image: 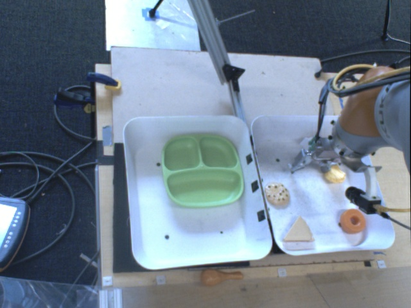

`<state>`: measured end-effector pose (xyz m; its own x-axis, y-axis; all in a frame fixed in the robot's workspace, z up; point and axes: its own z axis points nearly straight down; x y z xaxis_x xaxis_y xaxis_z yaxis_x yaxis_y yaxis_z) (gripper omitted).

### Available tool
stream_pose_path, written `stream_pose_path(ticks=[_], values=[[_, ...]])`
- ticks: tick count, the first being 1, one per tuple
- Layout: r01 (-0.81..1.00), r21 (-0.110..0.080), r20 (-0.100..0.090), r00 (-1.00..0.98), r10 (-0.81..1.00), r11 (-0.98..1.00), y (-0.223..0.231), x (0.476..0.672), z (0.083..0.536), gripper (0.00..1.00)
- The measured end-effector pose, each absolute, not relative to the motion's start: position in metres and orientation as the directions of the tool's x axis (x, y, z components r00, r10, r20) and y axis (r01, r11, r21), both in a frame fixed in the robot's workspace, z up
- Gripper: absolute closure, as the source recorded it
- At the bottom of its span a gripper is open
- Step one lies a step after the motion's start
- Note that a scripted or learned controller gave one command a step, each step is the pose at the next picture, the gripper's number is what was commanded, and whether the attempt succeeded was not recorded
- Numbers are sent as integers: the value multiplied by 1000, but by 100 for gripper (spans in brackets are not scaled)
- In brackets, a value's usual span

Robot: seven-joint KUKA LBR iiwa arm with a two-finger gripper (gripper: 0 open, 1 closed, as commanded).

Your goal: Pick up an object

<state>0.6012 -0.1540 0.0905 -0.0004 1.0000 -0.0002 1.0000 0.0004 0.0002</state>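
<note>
My gripper (308, 158) hangs low over the right bin (282, 128), near its middle, on the grey arm that comes in from the right. A small yellow piece (334, 174) lies just to the gripper's right, partly under the wrist. A round speckled cookie (278, 194) sits below and left of the gripper. A tan triangular sandwich slice (299, 230) rests at the bin's front edge. An orange ring-shaped piece (352, 221) is at the front right. Nothing is visibly held.
The left bin (144, 204) holds a green divided plate (202, 170). A slanted metal pole (212, 34) crosses above the wall between the bins. An orange-brown object (221, 276) lies on the bench in front of the bins. Cables lie at far left.
</note>
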Motion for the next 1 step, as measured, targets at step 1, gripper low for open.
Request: stream_pose_path(ticks=[1], values=[[1000, 4, 0, 0, 1000, 0, -154, 602, 103, 100]])
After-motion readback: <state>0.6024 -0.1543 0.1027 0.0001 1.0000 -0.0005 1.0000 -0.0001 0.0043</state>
